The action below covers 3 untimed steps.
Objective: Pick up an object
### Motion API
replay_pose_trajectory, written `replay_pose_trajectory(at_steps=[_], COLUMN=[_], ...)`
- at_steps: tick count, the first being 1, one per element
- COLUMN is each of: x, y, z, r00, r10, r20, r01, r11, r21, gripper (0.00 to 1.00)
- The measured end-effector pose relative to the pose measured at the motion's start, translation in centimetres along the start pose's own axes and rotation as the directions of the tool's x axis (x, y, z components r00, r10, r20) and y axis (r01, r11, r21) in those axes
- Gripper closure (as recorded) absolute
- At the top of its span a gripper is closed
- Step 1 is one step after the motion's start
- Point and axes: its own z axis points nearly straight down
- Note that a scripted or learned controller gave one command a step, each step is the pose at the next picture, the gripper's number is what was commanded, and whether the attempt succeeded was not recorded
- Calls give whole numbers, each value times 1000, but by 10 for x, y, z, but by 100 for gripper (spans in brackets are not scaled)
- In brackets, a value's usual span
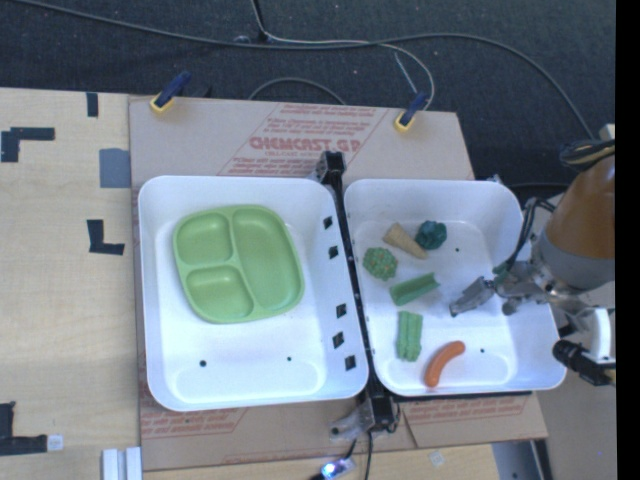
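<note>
- You see the gripper low over the right bin, probably lining up a grab; whether its tips are spread or pressed together, you cannot tell.
- The green bar lies just left of it, likeliest target.
- The orange sausage sits below-left of the gripper.

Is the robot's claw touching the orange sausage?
Apart. The camera view shows white bin floor between the gripper and the orange sausage.
</note>
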Motion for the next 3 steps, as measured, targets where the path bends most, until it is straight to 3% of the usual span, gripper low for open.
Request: replay_pose_trajectory(at_steps=[1, 3], x=[0, 2], y=[1, 3], z=[-13, -102], r00=[1000, 1000], r10=[-1, 0], r20=[0, 3], r01=[1, 0], r11=[1000, 1000], r21=[-4, -11], gripper=[100, 100])
